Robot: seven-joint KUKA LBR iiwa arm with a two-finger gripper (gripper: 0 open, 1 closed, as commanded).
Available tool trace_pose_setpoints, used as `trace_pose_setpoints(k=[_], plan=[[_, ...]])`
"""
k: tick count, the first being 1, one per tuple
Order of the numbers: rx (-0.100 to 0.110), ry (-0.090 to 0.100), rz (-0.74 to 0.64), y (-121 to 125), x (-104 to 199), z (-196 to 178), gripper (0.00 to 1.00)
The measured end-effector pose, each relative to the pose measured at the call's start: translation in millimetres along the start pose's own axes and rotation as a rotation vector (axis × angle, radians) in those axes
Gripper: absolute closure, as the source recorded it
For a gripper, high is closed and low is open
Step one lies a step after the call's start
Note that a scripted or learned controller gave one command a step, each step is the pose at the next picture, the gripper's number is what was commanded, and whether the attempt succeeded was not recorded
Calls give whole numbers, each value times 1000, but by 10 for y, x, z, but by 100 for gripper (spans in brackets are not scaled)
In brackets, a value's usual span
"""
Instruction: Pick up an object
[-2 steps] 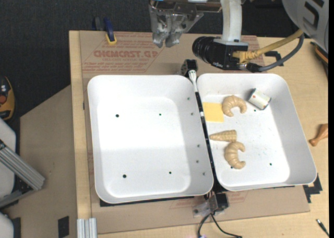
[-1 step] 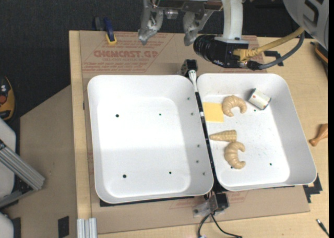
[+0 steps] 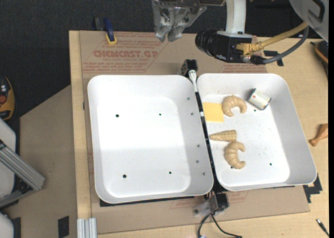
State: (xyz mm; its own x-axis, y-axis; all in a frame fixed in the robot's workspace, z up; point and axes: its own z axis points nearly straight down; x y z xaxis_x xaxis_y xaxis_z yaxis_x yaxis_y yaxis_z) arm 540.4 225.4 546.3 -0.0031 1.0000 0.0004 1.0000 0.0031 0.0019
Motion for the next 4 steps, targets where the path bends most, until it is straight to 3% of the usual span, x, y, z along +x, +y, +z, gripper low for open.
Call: trace_pose_setpoints(k=[1, 2, 3, 4], plan=[[2, 0, 0, 0, 0, 7, 0], [-2, 1, -2, 1, 9, -103, 100], [7, -1, 0, -645, -8, 117, 100], [4, -1, 1, -617, -7, 111, 0]])
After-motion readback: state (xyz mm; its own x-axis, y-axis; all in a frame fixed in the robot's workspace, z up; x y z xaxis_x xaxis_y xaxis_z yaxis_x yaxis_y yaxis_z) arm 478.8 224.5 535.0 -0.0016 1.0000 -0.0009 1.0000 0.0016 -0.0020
